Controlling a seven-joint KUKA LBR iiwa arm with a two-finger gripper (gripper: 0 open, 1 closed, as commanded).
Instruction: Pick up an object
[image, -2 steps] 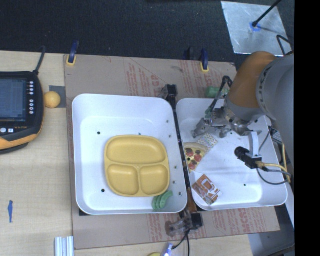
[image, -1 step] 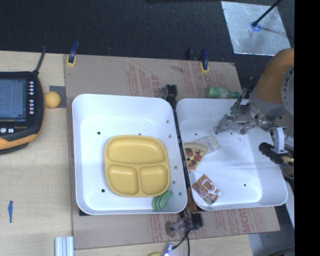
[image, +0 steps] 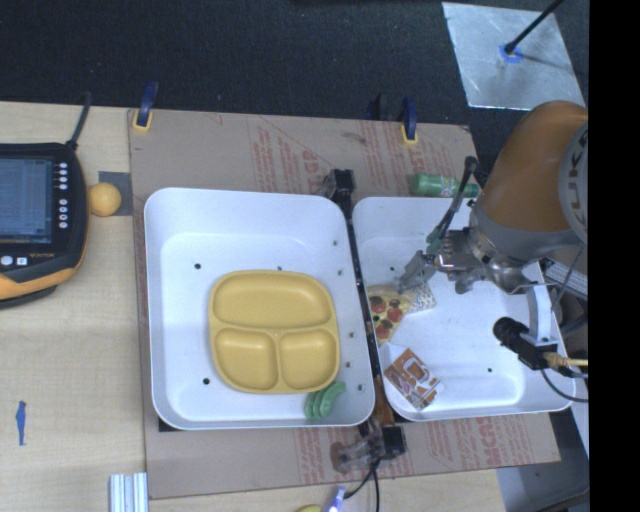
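My gripper hangs low in the right bin, to the right of the yellow tray and level with that tray's far edge. From this slant I cannot tell how far it is open, nor whether it has hold of anything. My grey wrist and the orange band run away from it, farther right of the tray and farther back.

Just below my gripper, and nearer the tray, lies a flat piece printed like a pizza slice. It rests on the bin floor close to the wall that parts the two bins. A pale speckled scrap lies against its right side, right under my gripper. I cannot make out whether I touch either one.

Farther toward the front, right of the tray's near right corner, a brown and white packet lies flat in the same bin, apart from the pizza piece.

The tray itself sits in the middle of the left bin, its three hollows upward. A small green thing lies against its near right corner.

Beyond the tray and to its right, outside the bins on the cardboard sheet, lies a green object. Two blue clamps hold the cardboard's far edge. Well to the left of the tray, a yellow ball sits beside a black and orange handset.
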